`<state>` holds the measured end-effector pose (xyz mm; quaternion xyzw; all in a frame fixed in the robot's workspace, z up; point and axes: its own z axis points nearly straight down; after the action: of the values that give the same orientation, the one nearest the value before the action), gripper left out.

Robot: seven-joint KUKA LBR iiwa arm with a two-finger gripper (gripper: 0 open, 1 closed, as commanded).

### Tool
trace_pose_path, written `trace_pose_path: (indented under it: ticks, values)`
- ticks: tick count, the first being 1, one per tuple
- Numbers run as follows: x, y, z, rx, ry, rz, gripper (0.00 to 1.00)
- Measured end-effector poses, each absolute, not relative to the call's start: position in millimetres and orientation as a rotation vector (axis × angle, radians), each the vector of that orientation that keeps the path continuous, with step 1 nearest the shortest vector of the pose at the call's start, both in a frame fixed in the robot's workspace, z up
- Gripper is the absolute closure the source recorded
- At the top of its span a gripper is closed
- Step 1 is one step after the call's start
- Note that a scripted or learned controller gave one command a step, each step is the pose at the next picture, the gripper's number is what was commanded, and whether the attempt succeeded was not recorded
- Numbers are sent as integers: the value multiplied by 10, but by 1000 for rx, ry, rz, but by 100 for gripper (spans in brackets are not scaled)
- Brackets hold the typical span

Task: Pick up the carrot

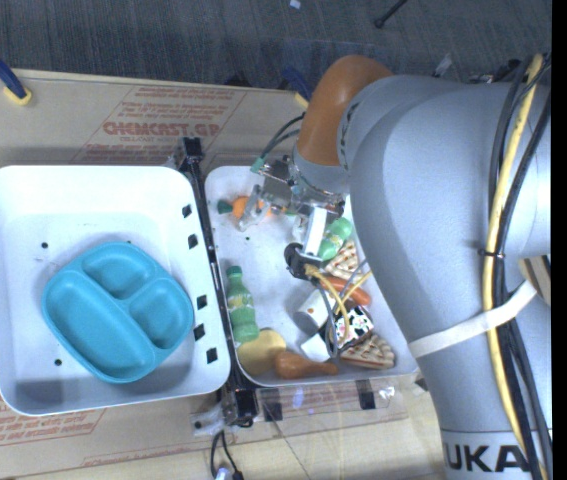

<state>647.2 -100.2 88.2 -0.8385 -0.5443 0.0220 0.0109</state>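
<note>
Hanging over the right bin's far end, the end effector was too blurry to tell how it stood. The carrot lay just beside it. Crowded toys could make it grab wrong.

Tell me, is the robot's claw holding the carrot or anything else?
It cannot be told. The gripper is down by the carrot in the right bin, but nothing visibly sits between its fingers.
</note>
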Motion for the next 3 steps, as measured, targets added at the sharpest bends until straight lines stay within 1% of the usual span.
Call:
trace_pose_path:
  ticks: [1, 2, 3]
  values:
    - [6484, -1036, 1026, -2933, -1043, 63, 0]
    - [6512, -1019, 1131, -2932, -1064, 49, 100]
    - [6505, -1016, 1130, -2929, -1066, 55, 0]
